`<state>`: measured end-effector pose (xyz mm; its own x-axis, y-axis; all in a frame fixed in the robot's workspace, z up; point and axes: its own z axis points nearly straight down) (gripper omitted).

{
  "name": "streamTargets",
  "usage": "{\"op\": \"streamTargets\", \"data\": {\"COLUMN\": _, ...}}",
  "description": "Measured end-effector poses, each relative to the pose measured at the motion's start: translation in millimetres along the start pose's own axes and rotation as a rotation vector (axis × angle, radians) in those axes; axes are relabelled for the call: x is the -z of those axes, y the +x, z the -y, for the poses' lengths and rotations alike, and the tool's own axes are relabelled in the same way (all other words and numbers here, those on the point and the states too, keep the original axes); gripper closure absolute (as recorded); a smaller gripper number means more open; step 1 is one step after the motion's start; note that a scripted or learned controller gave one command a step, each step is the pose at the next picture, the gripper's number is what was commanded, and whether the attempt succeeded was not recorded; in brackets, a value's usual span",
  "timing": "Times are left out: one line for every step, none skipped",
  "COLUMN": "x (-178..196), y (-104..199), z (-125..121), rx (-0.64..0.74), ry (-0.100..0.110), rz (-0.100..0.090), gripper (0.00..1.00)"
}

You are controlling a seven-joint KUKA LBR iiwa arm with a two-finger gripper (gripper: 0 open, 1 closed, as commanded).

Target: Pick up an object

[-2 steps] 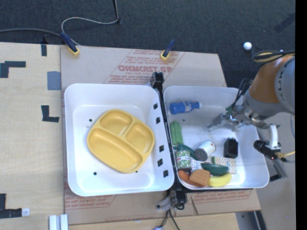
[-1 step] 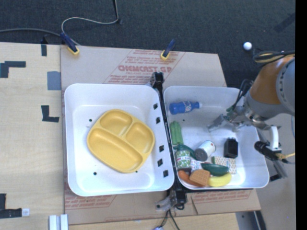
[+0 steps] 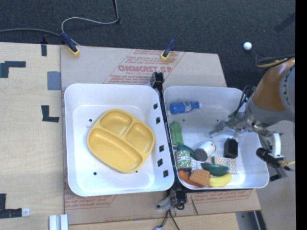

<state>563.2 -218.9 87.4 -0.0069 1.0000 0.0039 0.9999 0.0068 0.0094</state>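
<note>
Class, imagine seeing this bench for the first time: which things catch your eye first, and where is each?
The big yellow tray lies alone in the left bin. In the right bin, a blue bottle lies near the top, apart from a heap of small items along the bottom edge, among them a banana. The arm with its orange band enters from the right, its hand hanging over the right bin.

- Illumination: bright and even from overhead; no dim corners.
- Glare: the two shallow white plastic bins [image 3: 72, 143] read near-overexposed, their walls washed pale; a small highlight sits on the yellow sectioned plastic tray [image 3: 121, 139].
- Shadows: soft and short, falling under the tray's lower edge and along the bins' inner walls.
- Sharpness: moderate; small items at the right bin's lower end blur together, and print on the brown cardboard sheet [image 3: 139, 68] is only partly legible.
</note>
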Motion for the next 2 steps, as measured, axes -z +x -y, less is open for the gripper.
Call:
{"op": "streamTargets", "data": {"x": 0, "y": 0, "z": 1, "rx": 0.000, "ry": -0.001, "rz": 0.000, "gripper": 0.00}}
{"op": "streamTargets", "data": {"x": -1, "y": 17, "z": 7, "rx": -0.005, "ry": 0.003, "rz": 0.007, "gripper": 0.00}}
